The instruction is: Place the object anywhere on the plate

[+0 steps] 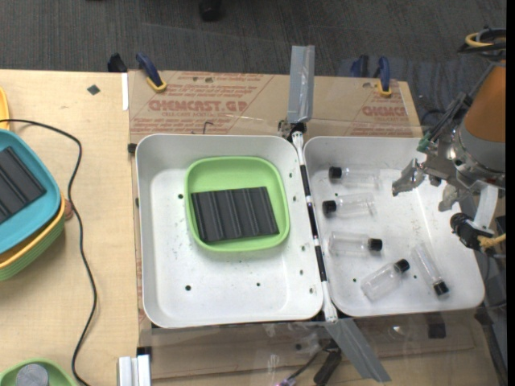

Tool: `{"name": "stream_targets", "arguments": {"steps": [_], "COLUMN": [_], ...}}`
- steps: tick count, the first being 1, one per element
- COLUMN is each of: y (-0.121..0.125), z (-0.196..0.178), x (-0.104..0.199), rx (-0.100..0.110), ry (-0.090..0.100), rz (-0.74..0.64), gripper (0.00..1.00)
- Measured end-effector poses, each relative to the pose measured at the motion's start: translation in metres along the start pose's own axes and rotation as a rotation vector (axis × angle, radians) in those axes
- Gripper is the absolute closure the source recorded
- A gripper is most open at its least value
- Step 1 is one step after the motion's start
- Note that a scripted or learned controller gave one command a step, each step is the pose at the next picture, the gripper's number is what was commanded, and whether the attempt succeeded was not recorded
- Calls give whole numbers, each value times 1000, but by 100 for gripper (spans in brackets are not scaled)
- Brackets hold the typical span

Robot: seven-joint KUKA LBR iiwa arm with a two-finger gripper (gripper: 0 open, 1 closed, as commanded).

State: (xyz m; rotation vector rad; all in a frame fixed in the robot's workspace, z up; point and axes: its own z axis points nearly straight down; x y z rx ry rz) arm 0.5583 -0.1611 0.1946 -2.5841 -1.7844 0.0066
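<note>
Clear vials [385, 278] with black caps lie scattered in the right bin [354, 300], none on the green plate [235, 203] in the left bin, so the pick is pending; the gripper [447, 185], nothing visibly held, must descend onto one.

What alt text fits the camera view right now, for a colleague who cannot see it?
A green plate bearing a dark ribbed insert sits in the left bin. Five clear black-capped vials lie scattered in the right bin, with the gripper above its right side.
</note>
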Motion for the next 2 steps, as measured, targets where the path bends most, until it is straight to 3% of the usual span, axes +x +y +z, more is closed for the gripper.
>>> {"name": "stream_targets", "arguments": {"steps": [1,2], "y": [-3,-12], "z": [-39,-100], "x": [-29,-50], "rx": [0,0], "ry": [0,0], "rz": [253,550], "gripper": [0,0]}}
